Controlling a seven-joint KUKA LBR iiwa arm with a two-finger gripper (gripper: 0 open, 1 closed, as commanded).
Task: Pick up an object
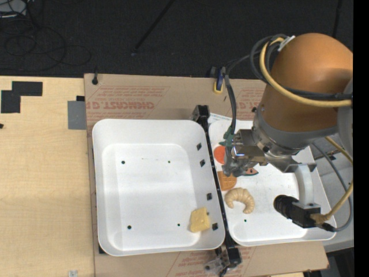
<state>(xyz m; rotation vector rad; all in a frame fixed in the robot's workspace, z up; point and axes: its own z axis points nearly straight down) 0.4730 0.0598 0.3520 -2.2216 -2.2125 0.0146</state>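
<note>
Your gripper [233, 167] hovers over the orange piece [227, 182] — finger state I cannot tell; perhaps centre first — then descend.

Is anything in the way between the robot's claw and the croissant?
Nothing visible blocks it. The gripper hangs over the right bin, just above the orange piece, and the croissant lies beside that piece on open bin floor, a little nearer the camera.

Two white bins sit side by side on a brown cardboard sheet [144, 100] with red lettering. The left bin [106, 183] touches the right bin [271, 235]. The sheet lies on a pale wooden surface [40, 183]; black cables [34, 33] trail across dark floor beyond it.
</note>
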